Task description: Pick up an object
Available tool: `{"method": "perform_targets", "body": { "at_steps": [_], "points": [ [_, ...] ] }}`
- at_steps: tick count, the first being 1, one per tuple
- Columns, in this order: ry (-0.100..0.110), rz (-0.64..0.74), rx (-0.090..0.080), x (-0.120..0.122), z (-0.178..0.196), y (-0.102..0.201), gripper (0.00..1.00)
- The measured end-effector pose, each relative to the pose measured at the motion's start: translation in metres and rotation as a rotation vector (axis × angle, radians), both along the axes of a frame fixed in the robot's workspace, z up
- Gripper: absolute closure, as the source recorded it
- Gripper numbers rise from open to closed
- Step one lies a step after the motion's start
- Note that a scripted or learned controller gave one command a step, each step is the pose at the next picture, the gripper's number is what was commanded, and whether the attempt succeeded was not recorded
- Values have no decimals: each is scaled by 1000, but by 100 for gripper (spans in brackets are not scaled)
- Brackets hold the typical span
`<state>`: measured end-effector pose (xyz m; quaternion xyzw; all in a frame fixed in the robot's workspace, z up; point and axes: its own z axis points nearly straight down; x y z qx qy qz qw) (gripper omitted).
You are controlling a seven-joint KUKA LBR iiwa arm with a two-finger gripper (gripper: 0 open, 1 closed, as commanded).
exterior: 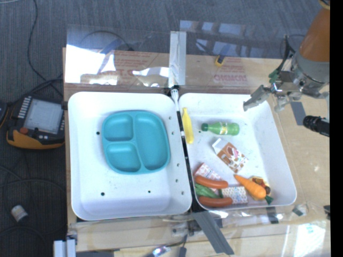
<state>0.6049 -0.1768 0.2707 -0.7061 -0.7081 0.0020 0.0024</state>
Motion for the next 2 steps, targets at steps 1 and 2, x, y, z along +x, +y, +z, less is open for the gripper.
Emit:
{"method": "perform_targets", "body": {
  "at_steps": [1,2],
  "points": [
    [-1,368,4,-23,-151,38,0],
    [-9,335,-2,-51,-179,63,0]
  ]
}}
